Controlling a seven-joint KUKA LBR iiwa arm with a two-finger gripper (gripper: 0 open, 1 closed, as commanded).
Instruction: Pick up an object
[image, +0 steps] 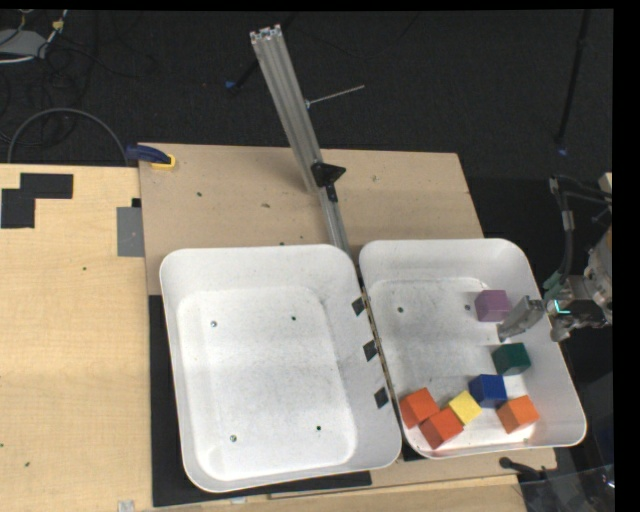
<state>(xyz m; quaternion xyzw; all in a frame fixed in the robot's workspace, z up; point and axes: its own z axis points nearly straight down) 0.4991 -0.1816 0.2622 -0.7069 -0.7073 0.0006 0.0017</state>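
The right white bin (440, 262) holds several small blocks. A purple block (491, 305) lies near its right wall, with a dark green block (511, 357) below it. Along the front sit a blue block (487, 388), a yellow block (465, 407) and three orange blocks (419, 405), (441, 427), (517, 412). My gripper (536, 326) hangs at the bin's right rim, just right of the purple block and above the green one. It stands open, and I see nothing between its fingers.
The left white bin (190, 275) lies beside the right one, joined by black clips (368, 348). A slanted aluminium bar (296, 120) rises behind the bins. The wooden bench (70, 300) spreads to the left.
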